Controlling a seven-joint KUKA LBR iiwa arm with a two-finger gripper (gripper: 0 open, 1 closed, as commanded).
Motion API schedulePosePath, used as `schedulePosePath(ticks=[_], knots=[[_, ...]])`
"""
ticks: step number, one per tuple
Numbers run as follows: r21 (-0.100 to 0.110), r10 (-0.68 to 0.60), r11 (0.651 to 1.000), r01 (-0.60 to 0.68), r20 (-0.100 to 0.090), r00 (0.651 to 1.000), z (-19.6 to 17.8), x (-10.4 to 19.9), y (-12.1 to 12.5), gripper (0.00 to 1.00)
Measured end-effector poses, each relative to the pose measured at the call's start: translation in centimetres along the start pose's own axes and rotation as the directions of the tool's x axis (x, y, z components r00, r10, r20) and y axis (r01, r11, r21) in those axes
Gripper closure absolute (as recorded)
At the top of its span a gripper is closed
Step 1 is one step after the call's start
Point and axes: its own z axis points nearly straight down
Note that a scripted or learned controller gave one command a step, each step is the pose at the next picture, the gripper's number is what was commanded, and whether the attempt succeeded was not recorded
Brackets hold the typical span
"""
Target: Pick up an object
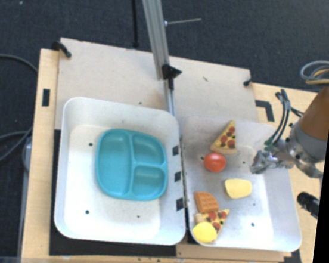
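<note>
Yellow lemon (204, 232) sits apart from tool (261, 162).

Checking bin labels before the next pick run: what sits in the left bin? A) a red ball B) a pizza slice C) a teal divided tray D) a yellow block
C: the teal divided tray lies alone in the left bin, while the pizza slice, red ball and yellow block all lie in the right bin.
</note>
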Motion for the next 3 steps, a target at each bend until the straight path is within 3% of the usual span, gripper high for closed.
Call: schedulePosePath(ticks=[1,3], knots=[[-0.003,-0.001,1.0,0.001,0.001,1.0,-5.1,-0.2,0.2,1.0],[0.003,-0.005,1.0,0.005,-0.003,1.0,-4.7,9.1,2.1,1.0]])
